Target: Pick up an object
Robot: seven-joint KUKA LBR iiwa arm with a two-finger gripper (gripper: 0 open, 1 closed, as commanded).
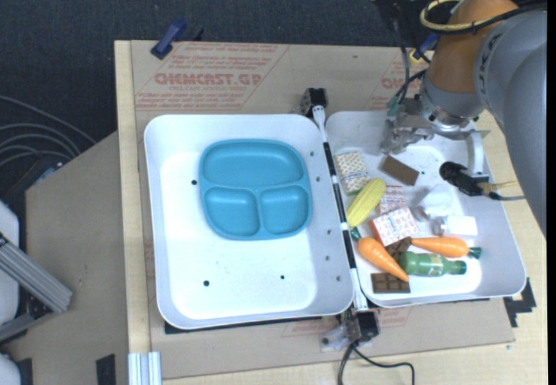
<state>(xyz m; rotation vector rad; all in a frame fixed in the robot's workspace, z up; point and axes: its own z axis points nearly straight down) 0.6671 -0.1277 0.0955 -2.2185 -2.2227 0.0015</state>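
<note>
The right white bin (pixel 499 235) holds a jumble of objects. A yellow corn cob (pixel 365 202) lies by its left wall, with a patterned white cup (pixel 350 168) behind it. A small brown block (pixel 399 169) sits near the back. Toward the front lie a red-and-white box (pixel 395 224), two orange carrots (pixel 380 256) (pixel 440 246), a green bottle (pixel 432 266) and a brown chocolate bar (pixel 390 283). My gripper (pixel 401 136) hangs at the back of this bin, just behind the brown block. I see nothing held in it.
The left white bin (pixel 174 227) holds a blue divided plate (pixel 254 187). A white block (pixel 460 225) rests near the right bin's right side. The arm crosses the right bin's back right corner. A blue object (pixel 168 39) lies on the bench's far left corner.
</note>
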